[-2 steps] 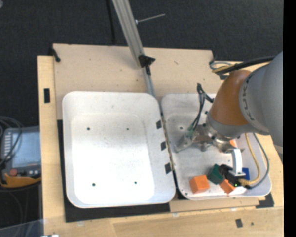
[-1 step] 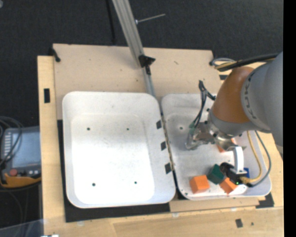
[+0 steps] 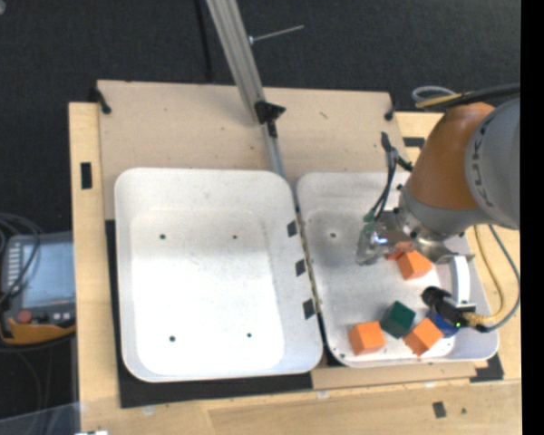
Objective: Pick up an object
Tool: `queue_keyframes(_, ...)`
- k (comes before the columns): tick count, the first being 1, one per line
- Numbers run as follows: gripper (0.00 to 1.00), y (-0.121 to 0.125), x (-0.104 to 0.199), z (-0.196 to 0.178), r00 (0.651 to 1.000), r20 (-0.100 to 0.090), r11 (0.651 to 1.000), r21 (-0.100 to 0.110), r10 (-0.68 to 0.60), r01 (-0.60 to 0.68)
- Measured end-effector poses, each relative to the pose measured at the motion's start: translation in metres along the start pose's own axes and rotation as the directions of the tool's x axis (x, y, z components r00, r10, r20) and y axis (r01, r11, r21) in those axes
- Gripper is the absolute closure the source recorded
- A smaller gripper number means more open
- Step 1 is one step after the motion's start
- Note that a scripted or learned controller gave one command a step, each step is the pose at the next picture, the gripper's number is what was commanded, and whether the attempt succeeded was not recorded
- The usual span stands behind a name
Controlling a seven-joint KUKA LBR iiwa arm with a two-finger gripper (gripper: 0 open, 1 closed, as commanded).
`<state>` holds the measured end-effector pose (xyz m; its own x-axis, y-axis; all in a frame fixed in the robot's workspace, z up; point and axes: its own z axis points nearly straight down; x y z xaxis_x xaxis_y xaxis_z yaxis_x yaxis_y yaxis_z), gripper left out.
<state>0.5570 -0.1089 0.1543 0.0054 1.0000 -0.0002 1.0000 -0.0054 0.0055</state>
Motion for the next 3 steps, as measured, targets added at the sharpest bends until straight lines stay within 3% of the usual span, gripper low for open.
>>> queue_keyframes(2, 1.0, 0.009, -0.002, -0.105, 1.0, 0.0, 1.0, -0.001, -0.011, 0.011)
queue_keyframes(3, 1.0, 0.009, 0.047, -0.104, 1.0, 0.0, 1.0, 0.005, -0.011, 0.011)
